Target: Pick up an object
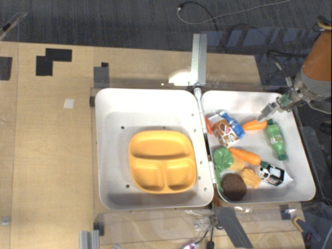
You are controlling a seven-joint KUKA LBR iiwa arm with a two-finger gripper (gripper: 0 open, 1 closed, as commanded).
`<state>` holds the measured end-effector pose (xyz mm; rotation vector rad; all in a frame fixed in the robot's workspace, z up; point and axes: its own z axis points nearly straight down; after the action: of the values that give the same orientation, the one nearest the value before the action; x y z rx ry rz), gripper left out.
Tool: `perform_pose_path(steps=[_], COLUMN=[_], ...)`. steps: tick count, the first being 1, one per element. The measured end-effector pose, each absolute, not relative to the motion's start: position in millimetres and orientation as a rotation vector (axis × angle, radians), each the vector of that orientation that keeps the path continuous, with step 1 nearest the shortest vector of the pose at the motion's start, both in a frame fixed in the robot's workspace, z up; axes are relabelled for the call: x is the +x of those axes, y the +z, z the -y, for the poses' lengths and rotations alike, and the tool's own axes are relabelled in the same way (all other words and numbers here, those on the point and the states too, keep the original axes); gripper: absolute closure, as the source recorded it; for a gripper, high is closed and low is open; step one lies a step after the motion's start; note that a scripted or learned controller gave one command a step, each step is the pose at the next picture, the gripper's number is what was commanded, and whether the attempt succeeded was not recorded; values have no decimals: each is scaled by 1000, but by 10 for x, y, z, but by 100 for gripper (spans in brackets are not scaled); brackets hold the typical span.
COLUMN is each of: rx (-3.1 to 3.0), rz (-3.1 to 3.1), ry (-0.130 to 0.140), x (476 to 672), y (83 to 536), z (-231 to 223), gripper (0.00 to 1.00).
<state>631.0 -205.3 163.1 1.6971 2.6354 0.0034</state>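
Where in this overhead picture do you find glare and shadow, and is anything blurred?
Camera view: a bright glare patch on the bench at the left bin top edge; the yellow tray casts a soft shadow below-left; the toys in the right bin look slightly soft, and the gripper looks slightly blurred.

Wood bench (46,154), 2 white bins (111,139) (side by side)

A yellow tray (162,160) with three parts lies in the left bin (111,139), far left of the end effector (271,112). A cable (207,14) curls on the floor above.
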Motion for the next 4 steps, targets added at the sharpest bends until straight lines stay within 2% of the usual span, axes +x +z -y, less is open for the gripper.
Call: perform_pose_path(steps=[1, 2, 3, 4], rx=[1586, 1317, 1518, 1923], rz=[-2704, -2844, -2740, -2474], ry=[3, 3, 5, 4], x=[6585, 6491, 6601, 6695], y=[1263, 1397, 1003, 3172], z=[2038, 2050, 2045, 1951], gripper=[0, 0, 0, 0])
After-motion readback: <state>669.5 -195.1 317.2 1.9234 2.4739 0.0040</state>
